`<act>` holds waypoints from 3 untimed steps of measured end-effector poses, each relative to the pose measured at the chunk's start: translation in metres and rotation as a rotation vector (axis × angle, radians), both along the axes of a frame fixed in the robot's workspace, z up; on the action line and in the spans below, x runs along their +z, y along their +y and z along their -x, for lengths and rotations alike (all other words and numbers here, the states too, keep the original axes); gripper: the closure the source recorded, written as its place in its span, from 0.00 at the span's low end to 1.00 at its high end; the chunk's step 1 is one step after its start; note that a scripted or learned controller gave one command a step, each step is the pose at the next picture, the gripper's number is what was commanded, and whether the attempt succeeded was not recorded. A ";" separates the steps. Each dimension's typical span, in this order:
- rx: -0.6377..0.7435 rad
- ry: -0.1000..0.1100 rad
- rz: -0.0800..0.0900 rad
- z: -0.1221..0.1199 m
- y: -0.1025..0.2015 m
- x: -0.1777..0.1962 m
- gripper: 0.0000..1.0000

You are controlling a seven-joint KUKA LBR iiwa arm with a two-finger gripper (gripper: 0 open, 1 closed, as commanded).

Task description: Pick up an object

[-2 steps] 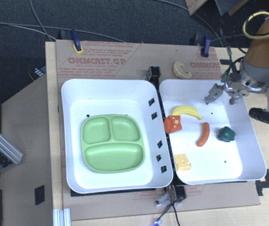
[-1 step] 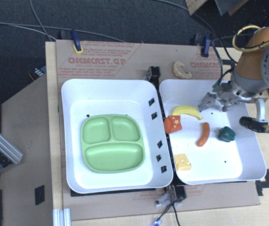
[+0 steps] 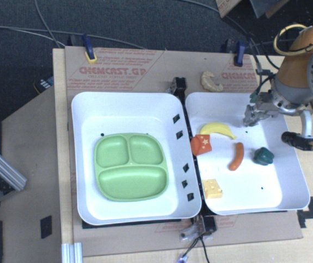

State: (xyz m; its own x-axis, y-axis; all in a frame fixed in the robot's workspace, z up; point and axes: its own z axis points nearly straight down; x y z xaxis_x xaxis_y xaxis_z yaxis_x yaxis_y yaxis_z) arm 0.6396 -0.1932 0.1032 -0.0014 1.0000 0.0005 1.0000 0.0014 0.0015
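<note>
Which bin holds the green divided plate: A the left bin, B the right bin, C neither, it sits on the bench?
A: the plate lies flat in the left bin, while the right bin holds the banana and sausage.

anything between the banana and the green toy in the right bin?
Yes: in the camera view the orange sausage lies roughly between the banana and the dark green toy, touching neither, on the right bin floor.

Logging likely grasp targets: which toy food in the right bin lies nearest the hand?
The yellow banana, just left of and below the hand; the sausage, green piece, red block and cheese lie farther.
</note>
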 end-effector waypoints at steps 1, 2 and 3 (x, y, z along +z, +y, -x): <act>0.000 -0.004 0.002 -0.004 0.004 0.045 1.00; 0.000 -0.004 0.002 -0.010 0.001 0.091 1.00; -0.001 -0.003 0.002 -0.011 0.000 0.105 1.00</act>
State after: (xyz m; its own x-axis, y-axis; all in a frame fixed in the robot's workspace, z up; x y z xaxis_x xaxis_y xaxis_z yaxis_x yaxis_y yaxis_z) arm 0.6508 -0.1928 0.2078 -0.0006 1.0000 -0.0012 1.0000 0.0006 0.0043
